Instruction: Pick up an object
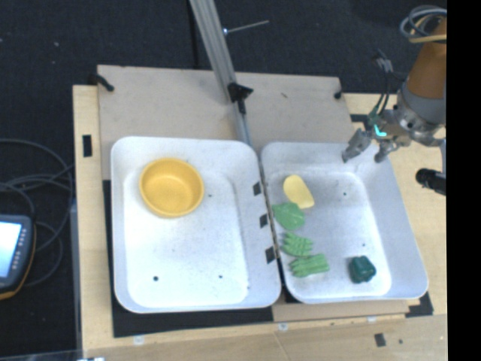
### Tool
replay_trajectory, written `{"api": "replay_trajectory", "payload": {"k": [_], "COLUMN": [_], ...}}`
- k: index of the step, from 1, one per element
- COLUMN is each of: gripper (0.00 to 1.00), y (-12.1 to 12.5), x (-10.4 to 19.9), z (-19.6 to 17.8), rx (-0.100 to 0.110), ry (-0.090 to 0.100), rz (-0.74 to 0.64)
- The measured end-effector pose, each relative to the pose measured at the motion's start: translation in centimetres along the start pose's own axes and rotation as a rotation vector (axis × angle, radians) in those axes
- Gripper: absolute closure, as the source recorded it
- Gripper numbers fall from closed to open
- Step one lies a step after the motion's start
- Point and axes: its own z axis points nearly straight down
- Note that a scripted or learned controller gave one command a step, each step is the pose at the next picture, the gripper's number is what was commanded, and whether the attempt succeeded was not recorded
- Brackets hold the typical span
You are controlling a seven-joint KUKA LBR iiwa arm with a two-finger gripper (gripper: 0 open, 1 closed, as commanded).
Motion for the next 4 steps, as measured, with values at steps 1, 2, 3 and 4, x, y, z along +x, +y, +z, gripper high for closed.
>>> {"api": "replay_trajectory", "payload": {"k": [1, 2, 3, 4], "gripper": [0.00, 0.00, 0.00, 1.00], "y": [0.0, -0.2, -0.3, -0.2], "x": [0.0, -0.1, -0.1, -0.2], "z": [0.0, 6.3, 10.4, 9.1], "rx": [0.000, 0.006, 0.003, -0.001], "ry": [0.000, 0.001, 0.000, -0.002], "rz": [0.000, 0.000, 0.000, -0.001]}}
